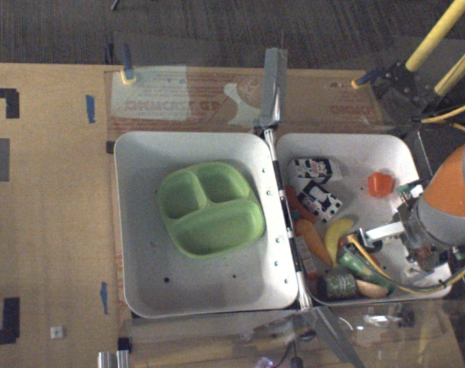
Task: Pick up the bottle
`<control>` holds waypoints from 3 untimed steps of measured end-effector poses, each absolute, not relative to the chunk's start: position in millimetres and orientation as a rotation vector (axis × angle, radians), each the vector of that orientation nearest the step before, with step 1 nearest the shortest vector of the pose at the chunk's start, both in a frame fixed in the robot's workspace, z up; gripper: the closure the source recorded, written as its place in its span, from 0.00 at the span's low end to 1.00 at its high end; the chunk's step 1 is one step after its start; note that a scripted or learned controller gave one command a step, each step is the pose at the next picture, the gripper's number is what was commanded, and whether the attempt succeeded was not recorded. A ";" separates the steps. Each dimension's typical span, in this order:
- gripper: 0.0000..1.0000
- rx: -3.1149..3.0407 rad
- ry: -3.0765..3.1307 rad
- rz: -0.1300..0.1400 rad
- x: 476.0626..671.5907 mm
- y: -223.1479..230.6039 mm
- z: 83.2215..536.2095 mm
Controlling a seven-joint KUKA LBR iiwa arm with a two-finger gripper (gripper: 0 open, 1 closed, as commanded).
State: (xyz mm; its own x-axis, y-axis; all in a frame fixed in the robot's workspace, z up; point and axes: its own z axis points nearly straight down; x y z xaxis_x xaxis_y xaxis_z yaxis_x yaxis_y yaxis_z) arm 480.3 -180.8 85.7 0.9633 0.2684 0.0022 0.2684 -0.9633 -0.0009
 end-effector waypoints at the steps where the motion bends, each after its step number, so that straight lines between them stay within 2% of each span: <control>1: 0.00 -3.124 -0.318 0.005 478.8 -210.7 116.3; 2: 0.00 -3.127 -0.317 0.000 479.1 -183.0 85.2; 3: 0.00 -3.123 -0.318 0.004 496.0 -220.4 182.2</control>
